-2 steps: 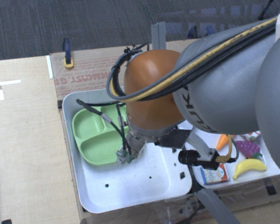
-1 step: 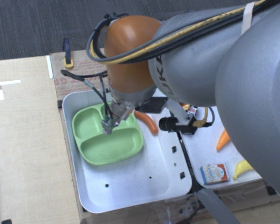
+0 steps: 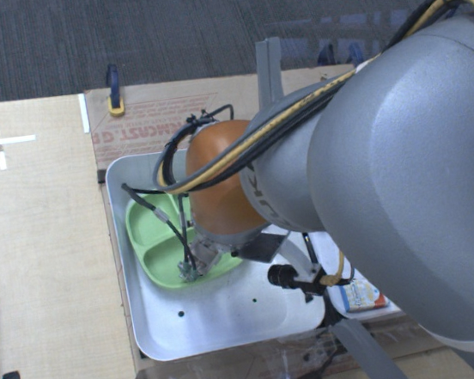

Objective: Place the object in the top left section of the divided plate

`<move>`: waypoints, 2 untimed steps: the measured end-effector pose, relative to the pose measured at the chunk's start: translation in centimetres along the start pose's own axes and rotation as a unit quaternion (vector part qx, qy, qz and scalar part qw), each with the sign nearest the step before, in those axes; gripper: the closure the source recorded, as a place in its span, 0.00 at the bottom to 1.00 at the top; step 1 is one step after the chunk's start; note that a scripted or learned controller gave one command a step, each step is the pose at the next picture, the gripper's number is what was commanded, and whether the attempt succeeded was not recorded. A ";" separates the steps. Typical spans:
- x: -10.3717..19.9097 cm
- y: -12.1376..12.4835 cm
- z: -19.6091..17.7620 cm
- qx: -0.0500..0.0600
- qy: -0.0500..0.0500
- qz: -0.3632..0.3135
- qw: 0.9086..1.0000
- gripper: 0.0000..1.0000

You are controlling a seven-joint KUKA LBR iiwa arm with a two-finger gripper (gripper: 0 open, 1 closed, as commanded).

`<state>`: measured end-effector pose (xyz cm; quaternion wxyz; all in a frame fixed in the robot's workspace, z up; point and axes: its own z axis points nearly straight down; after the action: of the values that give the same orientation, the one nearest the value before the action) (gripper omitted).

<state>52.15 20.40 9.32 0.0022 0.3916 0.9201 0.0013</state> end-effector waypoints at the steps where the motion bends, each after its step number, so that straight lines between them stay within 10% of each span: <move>1: -8.1 0.2 -7.3 0.003 0.000 0.057 0.998 1.00; 2: -2.3 -3.8 -1.4 -0.005 -0.003 0.008 1.000 1.00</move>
<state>50.99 16.15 10.72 0.0071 0.3989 0.9170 0.0045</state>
